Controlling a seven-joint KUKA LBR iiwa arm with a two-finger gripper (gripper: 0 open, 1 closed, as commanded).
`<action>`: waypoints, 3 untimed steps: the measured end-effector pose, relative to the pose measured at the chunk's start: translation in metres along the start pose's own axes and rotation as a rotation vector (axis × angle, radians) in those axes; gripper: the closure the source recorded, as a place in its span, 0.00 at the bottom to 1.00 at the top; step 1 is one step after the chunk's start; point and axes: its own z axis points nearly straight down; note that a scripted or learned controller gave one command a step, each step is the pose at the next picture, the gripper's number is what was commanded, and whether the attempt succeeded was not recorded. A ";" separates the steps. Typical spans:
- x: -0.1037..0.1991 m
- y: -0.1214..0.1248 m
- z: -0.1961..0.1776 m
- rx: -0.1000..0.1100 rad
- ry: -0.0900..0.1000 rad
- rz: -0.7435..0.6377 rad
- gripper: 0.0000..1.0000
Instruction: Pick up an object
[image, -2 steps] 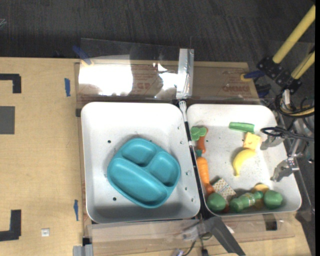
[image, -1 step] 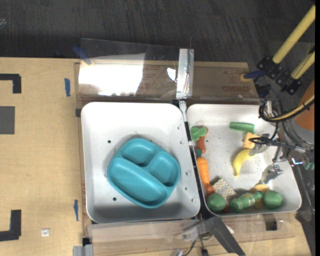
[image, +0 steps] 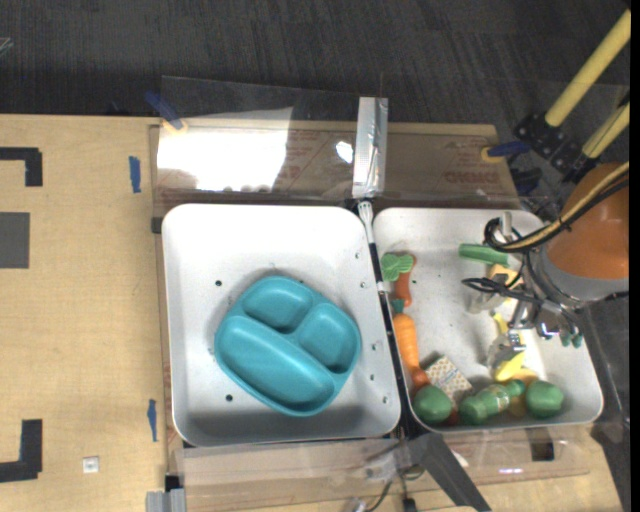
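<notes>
Where the two-finger gripper hangs low inside the right-hand shallow white bin, a small yellow object lies just below it — whether the two touch cannot be told, and whether the gripper is wide, narrow or holding anything cannot be told either, since cables and metal parts clutter that spot. Along the bin's near wall sit a round green ball, a green oblong piece and another green rounded piece, with a small patterned packet just above the ball. An orange carrot-shaped toy lies against the left wall, a green leafy-shaped toy above it. A flat green strip rests near the far wall. The left-hand shallow white bin holds a teal plastic divided tray — three compartments, set at a slant.
</notes>
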 end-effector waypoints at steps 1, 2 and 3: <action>-0.029 -0.042 0.001 -0.003 0.003 -0.493 0.00; -0.003 -0.045 0.001 -0.004 0.005 -0.757 0.00; -0.091 -0.018 0.003 -0.005 0.004 -0.831 0.00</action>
